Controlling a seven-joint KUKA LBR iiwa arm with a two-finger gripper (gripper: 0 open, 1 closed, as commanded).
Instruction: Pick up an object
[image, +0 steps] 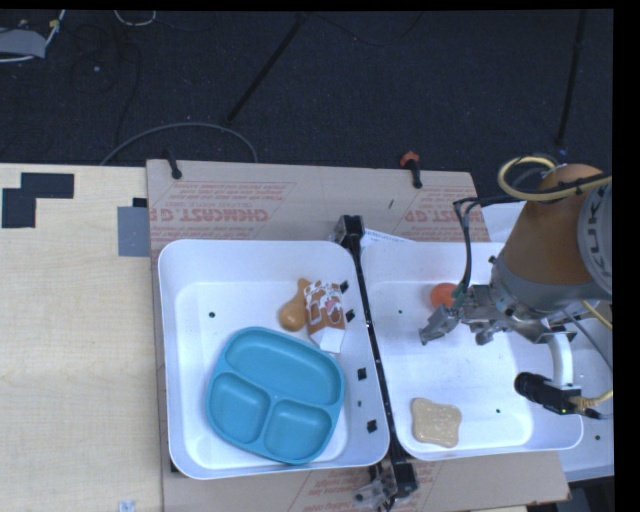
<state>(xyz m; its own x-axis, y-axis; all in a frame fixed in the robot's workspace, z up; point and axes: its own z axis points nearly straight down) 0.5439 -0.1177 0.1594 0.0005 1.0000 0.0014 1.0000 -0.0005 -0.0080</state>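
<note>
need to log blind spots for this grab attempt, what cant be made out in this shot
- Gripper, camera view: small and dark at this slant, so its state and any contact are unreadable.
- Orange ball, camera view: partly hidden behind the gripper and cable; whether they touch cannot be told.
- Gingerbread figure, camera view: too small to read its details.
- Right bin, camera view: its far right side is covered by the arm.

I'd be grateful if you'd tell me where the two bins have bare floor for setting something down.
Left bin: bare along its far and left walls, beside the blue divided plate. It is crowded where the brown toy meets the plate's far edge. Right bin: bare between the divider and the gripper, above the tan piece. The orange ball crowds the gripper.
</note>
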